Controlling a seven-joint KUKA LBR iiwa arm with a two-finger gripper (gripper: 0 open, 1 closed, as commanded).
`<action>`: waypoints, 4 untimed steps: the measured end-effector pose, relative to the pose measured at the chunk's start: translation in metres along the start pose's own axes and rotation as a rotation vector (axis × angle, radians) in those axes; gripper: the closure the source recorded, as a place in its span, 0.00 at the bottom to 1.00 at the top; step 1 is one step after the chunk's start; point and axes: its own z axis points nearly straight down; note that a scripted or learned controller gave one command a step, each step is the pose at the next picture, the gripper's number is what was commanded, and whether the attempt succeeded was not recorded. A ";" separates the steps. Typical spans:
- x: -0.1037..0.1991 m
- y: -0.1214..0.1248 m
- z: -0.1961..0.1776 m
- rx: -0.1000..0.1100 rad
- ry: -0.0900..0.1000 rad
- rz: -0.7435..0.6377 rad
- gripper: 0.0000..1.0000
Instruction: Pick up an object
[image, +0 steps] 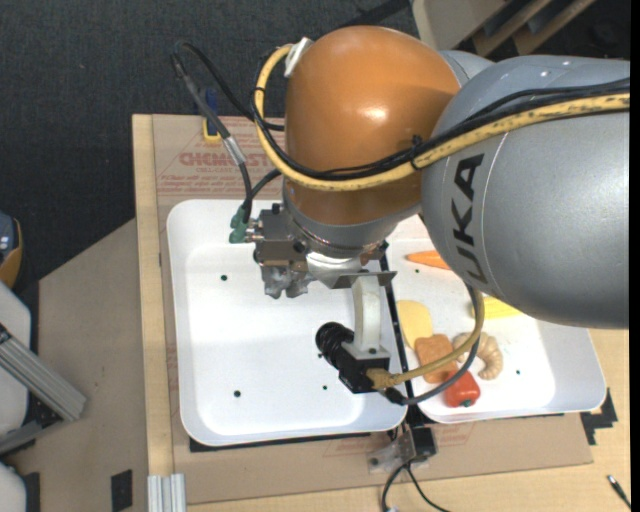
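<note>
Risk, as I judged it from the console: the two-finger gripper hung over the far half of the left shallow white bin, with bare floor beneath it, so a descent from that spot would probably have closed on nothing. Cause: every candidate lay in the right shallow white bin, across the shared edge. Whether the gripper stood apart or together I could not tell, because the wrist hid it from above. A second hazard, in my estimate, was crowding. The pieces sat near one another, so a grasp could have nudged a neighbour or taken two.

Objects, right bin:
- a thin orange carrot-shaped piece near the far edge
- a pale yellow rounded piece just beside the shared edge
- a salmon-orange blocky piece just beside it on the near side
- a small red piece by the near edge
- a beige curled shrimp-shaped piece toward the bin's middle

All looked like small, light toy food, and the arm partly covered several.
</note>
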 end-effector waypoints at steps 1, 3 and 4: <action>0.000 0.001 0.012 -0.005 0.003 0.000 1.00; -0.021 0.002 -0.019 -0.012 0.006 -0.001 1.00; 0.001 0.001 -0.038 -0.013 0.006 -0.004 1.00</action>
